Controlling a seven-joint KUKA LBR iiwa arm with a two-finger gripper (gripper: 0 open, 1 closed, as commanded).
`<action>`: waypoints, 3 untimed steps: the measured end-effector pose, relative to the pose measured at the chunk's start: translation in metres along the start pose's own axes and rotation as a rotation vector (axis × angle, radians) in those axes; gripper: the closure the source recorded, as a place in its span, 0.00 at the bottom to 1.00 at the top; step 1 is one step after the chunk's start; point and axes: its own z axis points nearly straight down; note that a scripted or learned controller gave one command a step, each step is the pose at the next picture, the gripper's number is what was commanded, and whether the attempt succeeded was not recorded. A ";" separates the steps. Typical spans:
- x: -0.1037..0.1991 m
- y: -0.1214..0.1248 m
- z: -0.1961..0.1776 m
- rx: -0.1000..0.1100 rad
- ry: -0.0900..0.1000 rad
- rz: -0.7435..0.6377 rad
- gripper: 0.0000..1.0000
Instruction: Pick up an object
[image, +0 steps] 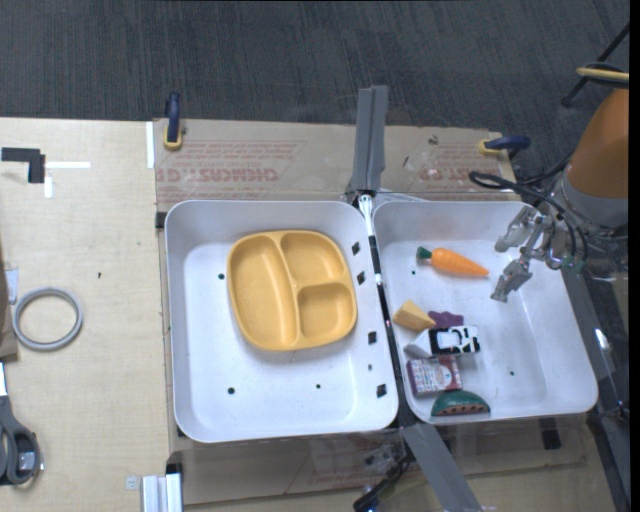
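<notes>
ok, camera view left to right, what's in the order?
Grey tape ring → yellow divided plate in left white bin → yellow cheese wedge → orange toy carrot → gripper, open.

The arm (600, 160) enters at about three o'clock: a rounded orange band above a grey wrist, with thin dark cables looping beside it. At its end sits the pincer (512, 262), silvery-grey metal with slim angular fingers (503, 284) and small linkages.
</notes>
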 end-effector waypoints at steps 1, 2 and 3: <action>0.006 0.026 -0.103 0.000 -0.001 -0.141 0.00; -0.022 0.024 0.061 0.000 -0.001 0.130 0.00; -0.023 0.025 0.050 0.001 -0.006 0.127 1.00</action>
